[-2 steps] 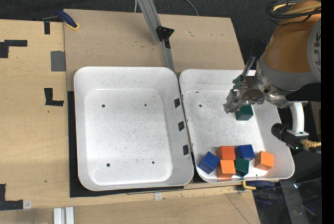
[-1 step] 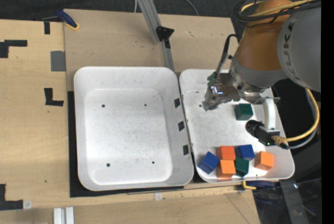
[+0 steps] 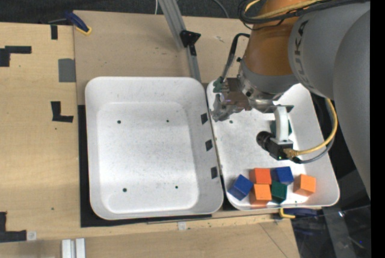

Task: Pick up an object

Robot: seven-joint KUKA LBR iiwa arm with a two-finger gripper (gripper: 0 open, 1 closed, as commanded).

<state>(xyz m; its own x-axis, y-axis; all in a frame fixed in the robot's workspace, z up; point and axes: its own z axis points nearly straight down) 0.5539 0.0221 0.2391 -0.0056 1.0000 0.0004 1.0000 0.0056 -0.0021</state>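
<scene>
Several small blocks lie bunched at the near end of the right bin [image 3: 322,130]: a blue block [image 3: 240,186], an orange block [image 3: 262,175], a second blue one [image 3: 282,174], a green one [image 3: 278,191], an orange one [image 3: 261,193] and an orange one [image 3: 305,184]. My gripper [image 3: 224,105] hangs over the far left part of that bin, close to its left wall and well away from the blocks. Nothing shows between its fingers.
The left bin [image 3: 147,145] stands beside the right one, their rims touching. A slanted metal pole [image 3: 174,13] rises behind the bins. A yellow cable [image 3: 319,145] and a black fitting [image 3: 267,141] hang from the arm over the right bin.
</scene>
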